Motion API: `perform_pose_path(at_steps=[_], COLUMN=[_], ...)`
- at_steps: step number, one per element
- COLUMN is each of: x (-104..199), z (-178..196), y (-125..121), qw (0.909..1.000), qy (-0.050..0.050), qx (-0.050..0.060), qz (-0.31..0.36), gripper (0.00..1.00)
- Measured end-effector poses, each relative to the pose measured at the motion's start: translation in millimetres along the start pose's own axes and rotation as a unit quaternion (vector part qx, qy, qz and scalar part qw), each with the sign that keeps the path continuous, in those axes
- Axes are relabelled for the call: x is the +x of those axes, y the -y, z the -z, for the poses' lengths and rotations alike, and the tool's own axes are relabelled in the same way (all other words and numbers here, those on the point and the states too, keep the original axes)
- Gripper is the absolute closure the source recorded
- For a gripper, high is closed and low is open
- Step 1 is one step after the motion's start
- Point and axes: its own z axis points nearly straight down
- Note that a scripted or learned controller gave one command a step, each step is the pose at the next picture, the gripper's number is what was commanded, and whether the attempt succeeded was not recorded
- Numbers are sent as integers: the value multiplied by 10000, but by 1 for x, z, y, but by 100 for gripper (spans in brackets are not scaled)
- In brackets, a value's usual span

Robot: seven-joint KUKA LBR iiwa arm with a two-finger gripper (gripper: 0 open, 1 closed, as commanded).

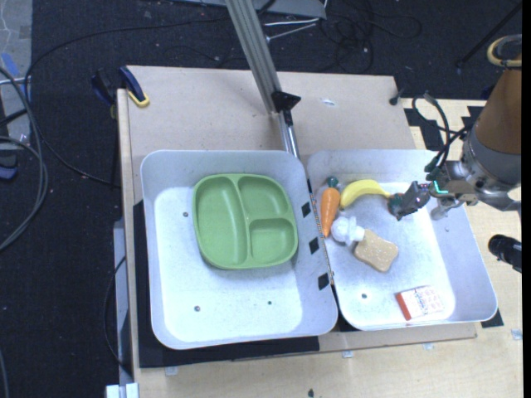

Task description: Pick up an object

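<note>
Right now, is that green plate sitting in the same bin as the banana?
No. The green plate lies in the left bin, while the banana lies in the right bin.

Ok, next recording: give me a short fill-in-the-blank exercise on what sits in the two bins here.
1. The green divided plate lies in the ______ bin as the camera sees it.
2. The carrot lies in the right bin, at the edge nearest the ______ bin.
3. The fruit just left of the gripper is a yellow ______.
4. The red and white packet lies near that bin's ______ edge.

Missing words: left; left; banana; front
</note>
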Motion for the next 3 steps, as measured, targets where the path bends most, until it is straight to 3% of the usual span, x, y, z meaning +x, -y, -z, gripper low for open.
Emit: perform_pose_path(at_steps=[1, 3], x=[0, 2], z=[1, -113], y=[0, -18], qw=[10000, 10000], qy=[1, -2], qx=[-8, 16], qz=[1, -8], gripper=[0, 0])
